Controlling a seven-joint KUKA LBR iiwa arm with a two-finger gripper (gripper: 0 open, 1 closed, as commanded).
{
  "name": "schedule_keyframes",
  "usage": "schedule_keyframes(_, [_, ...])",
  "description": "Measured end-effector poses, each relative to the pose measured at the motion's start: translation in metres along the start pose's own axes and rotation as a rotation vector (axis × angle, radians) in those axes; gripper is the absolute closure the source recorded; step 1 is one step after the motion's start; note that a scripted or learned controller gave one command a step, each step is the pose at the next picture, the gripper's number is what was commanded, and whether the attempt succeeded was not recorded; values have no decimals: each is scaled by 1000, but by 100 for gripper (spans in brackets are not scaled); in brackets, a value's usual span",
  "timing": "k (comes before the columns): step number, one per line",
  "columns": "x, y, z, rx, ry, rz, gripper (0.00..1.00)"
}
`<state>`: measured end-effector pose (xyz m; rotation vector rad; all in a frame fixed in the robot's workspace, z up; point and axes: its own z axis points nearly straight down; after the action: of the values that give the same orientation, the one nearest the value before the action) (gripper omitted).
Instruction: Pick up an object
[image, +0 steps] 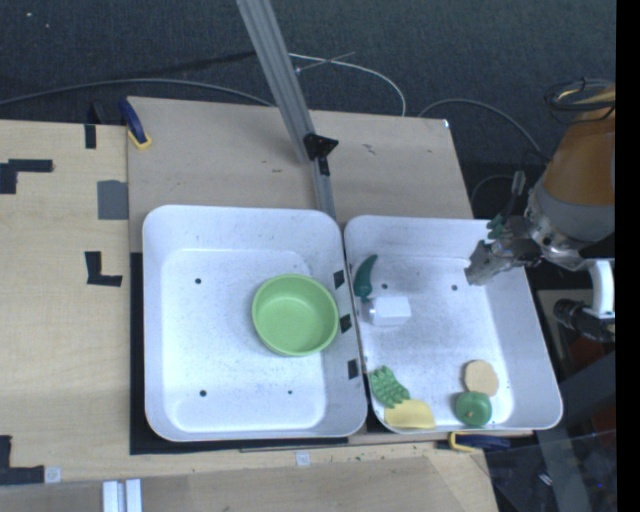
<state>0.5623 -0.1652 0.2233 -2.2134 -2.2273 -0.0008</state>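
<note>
2 white bins (160, 300), 1 green bowl (295, 315) (in the left bin), and 6 small objects (480, 377) in the right.

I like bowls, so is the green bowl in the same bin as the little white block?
No, the green bowl sits in the left bin, while the white block lies in the right bin.

Light is even and fairly bright, falling from above. The two white bins (160, 300) come close to washing out, with little surface detail on their floors beyond a faint speckle. Shadows are soft and short: a thin dark rim under the green bowl (295, 315) and faint ones beside the small things in the right bin. The dark floor (450, 50) past the tabletop (60, 300) stays dim. The whole frame is low in resolution and slightly soft, with the gripper (488, 262) blurred into a grey mass.
</note>
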Motion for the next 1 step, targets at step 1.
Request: schedule_keyframes(1, [47, 14, 8, 1, 0, 0, 100])
